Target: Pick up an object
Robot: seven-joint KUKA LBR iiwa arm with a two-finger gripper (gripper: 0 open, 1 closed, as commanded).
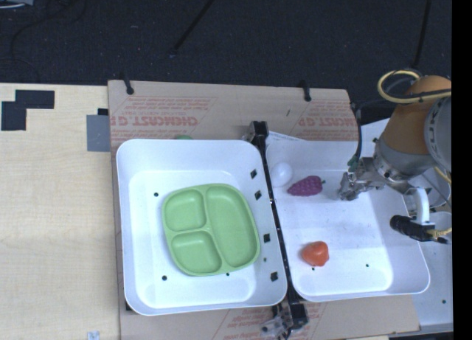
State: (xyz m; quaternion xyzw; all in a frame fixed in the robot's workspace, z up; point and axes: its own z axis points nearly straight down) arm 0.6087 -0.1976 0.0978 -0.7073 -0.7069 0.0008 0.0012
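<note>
Backdrop: dark carpet with loose cables lies behind the pale wooden counter [51, 220], which carries a cardboard sheet [221, 110] under two white bins.
Left bin: the left bin [140, 184] holds a green divided plate [210, 228] lying flat near its middle.
Right bin: the right bin [346, 272] holds three candidates for the pick: a purple grape-like bunch [305, 185] near its upper left, a small white ball [281, 174] just beside the bunch against the centre divider, and a red-orange fruit [315, 253] lower down, well apart from the other two.
Arm: the arm [413, 132] leans in over the right bin's upper right edge.
Pincer: the pincer [352, 186] sits low in the right bin, to the right of the purple bunch and apart from it; nothing shows between its tips, and whether they are spread or pressed together I cannot tell from this slant.
Risk, miss: the pincer looks to be over bare bin floor, so a close here would probably catch nothing.
Risk, shove: a sideways move toward the bunch could push it into the white ball, which would likely roll along the divider.
Risk, wall: working this near the rim, the wrist could strike the bin wall and shift the bin.
Risk, slip: the knobbly bunch and the rounded fruit may squirt out of a narrow or off-centre pinch.
</note>
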